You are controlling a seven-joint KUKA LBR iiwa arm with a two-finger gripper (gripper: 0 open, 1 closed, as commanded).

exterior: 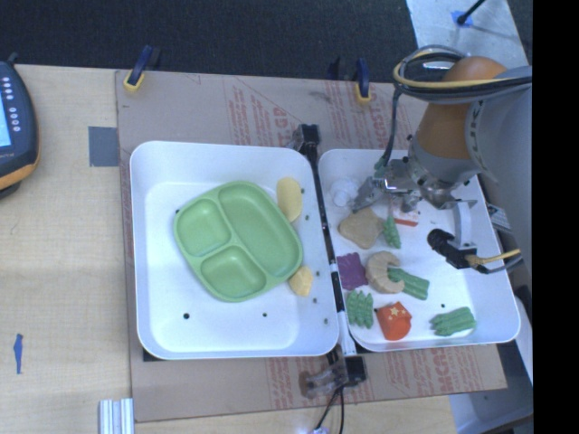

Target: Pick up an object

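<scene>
Arm: grey KUKA arm [493, 125] with its orange band reaches in from the right and hangs over the upper part of the right bin [496, 328]

Gripper: the gripper [391, 186] sits low over the bin's upper left area; metal linkages hide the tips (too cluttered to read), so whether it is wide, narrow or holding anything I cannot tell

Likeliest target: the tan bread-like piece [360, 229], lying just below and to the left of the gripper; beside it on the right a small green piece [391, 233] stands roughly upright in the view

Key relation: the tan piece lies toward the view's lower left from the gripper, near but seemingly not under it; its long axis runs on a slant from lower left to upper right; judged from this, a short shift down-left would be needed before a closing could catch it

Other right-bin items: purple piece [351, 268]; tan ring-shaped piece [383, 272] with a green pod [412, 284] touching it; green ridged piece [360, 308]; red piece [393, 320]; green piece [452, 320] at lower right

Left bin: left bin [167, 324] bears a green divided plate [237, 240]; two yellow pieces, one [289, 198] at the plate's upper right rim, one [301, 281] at its lower right

Progress: nothing visibly lifted; the pick looks not yet made

Risk: crowded neighbours; the green piece could be nudged or caught instead
</scene>
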